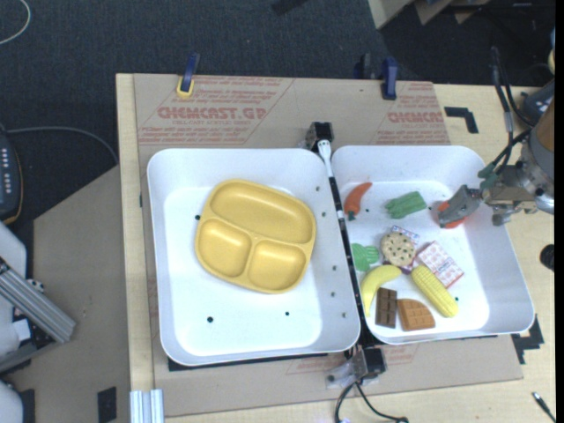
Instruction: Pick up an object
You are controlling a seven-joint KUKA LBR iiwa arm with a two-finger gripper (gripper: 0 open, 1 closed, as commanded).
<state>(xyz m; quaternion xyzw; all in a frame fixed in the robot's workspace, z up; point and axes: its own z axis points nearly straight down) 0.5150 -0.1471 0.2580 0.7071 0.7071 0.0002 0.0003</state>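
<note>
While the pincer (451,210) hovers over something red (453,222), jaw state unclear, crowded toys could foul it.

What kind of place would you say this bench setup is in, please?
Probably a robotics lab test bench, not a kitchen: two white bins clamped onto a protective-papered board, toy food such as a plastic banana and corn, and a gripper reaching into the right bin.
</note>
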